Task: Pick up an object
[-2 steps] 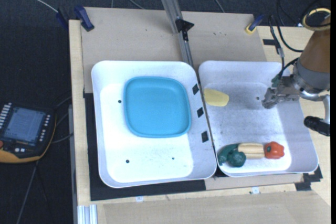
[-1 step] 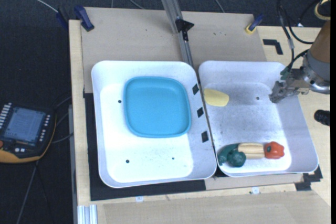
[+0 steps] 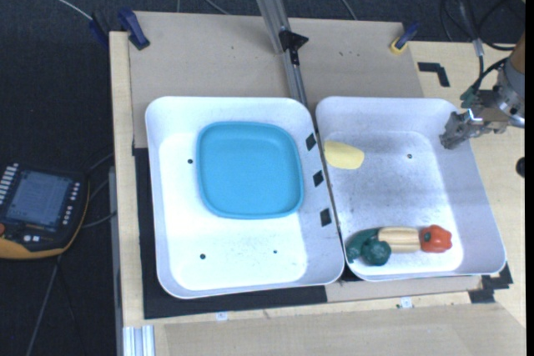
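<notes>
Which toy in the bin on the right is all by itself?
The yellow toy, near the right bin's far left corner. The green, tan and red toys lie bunched in a row along the near edge.

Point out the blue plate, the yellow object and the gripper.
blue plate (image 3: 250, 169), camera view, centre of its flat face, in the left bin.
yellow object (image 3: 344, 155), camera view, its middle, in the right bin.
gripper (image 3: 455, 133), camera view, at its fingertips, over the right bin's rim.
</notes>
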Motion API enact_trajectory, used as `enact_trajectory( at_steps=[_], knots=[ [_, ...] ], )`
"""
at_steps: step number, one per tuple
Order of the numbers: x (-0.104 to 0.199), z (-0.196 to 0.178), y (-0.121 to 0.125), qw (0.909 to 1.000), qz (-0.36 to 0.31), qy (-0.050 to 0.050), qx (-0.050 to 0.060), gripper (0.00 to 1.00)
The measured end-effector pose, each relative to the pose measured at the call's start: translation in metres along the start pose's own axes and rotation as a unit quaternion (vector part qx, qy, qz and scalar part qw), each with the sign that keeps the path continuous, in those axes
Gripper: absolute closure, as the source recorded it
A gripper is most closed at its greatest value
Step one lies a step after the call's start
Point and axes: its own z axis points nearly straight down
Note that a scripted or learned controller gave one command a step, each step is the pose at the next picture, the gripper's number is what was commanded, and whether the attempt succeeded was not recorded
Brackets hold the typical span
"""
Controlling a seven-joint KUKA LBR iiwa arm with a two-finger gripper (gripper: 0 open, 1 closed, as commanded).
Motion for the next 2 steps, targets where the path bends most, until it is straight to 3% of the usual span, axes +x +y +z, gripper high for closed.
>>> enact_trajectory(
  at_steps=[1, 2],
  knots=[
    [0.000, -0.063, 0.003, 1.0000, 0.000, 0.000, -0.001, 1.00],
    [0.048, -0.047, -0.009, 1.0000, -0.002, 0.001, 0.002, 1.00]
  ],
)
